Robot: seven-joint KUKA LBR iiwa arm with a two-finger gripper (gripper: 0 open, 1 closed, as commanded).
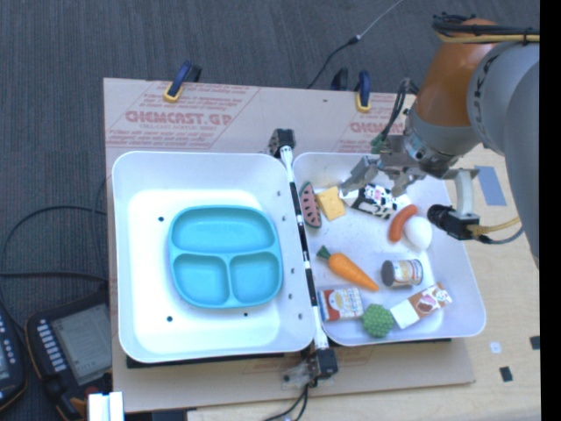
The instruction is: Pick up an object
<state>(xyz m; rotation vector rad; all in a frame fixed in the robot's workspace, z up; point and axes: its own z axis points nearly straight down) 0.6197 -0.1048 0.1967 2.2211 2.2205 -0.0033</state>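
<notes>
A robotics lab: clamped plywood board on carpet, loose cables, a control pendant.

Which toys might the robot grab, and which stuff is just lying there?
For the job: gripper, toy cow, cheese, carrot, egg, can, broccoli.

Lying about: blue divided plate, blue clamps, cables.

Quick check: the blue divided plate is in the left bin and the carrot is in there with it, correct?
Not quite. The camera view shows the blue divided plate in the left bin, but the carrot lies in the right bin, among the other toy food.
</notes>
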